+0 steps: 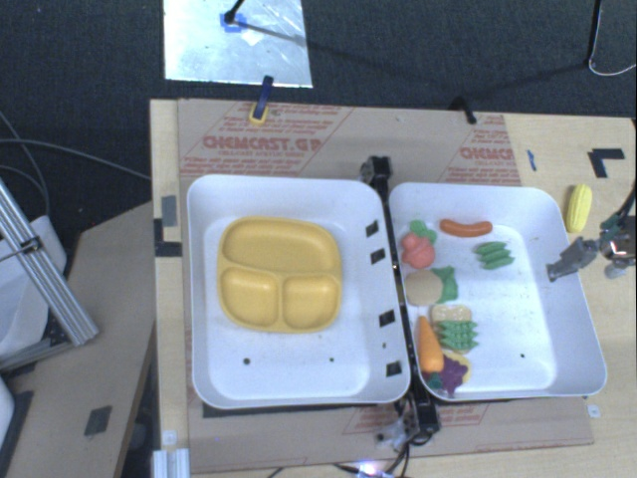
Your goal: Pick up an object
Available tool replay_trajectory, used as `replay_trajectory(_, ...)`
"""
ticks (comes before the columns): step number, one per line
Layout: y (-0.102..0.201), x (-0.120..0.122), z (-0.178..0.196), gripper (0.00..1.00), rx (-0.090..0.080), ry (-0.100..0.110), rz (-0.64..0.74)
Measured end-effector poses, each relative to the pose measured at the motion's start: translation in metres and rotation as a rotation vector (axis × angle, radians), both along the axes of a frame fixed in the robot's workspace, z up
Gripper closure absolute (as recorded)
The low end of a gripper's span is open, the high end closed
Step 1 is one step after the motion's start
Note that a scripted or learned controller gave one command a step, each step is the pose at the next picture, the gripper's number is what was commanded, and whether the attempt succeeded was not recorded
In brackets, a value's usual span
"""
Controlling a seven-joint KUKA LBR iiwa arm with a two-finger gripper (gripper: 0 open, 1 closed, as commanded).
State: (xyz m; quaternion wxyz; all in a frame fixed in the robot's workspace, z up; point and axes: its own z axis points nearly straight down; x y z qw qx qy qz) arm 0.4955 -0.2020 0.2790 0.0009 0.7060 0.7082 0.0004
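The right bin [528, 366] holds several toy foods along its left side. They include a sausage [466, 228], a green pea pod [494, 255], a red strawberry [418, 251], a beige bun [422, 288], a carrot [429, 345] and purple grapes [452, 373]. My gripper [570, 261] reaches in over the bin's right rim, well to the right of the food and apart from all of it. Nothing is seen in it.
A yellow divided plate [281, 273] lies in the left bin [209, 366]. On the bench beyond the right bin's far right corner lies a yellow toy [578, 207], just above the gripper. A black hinge strip [390, 267] runs between the bins.
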Motion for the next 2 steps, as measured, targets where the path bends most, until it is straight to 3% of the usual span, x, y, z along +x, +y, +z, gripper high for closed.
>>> replay_trajectory(1,0.117,0.009,-0.172,0.0,0.008,0.011,0.01)
replay_trajectory(2,0.11,0.01,-0.153,1.0,0.001,0.0,-0.001)
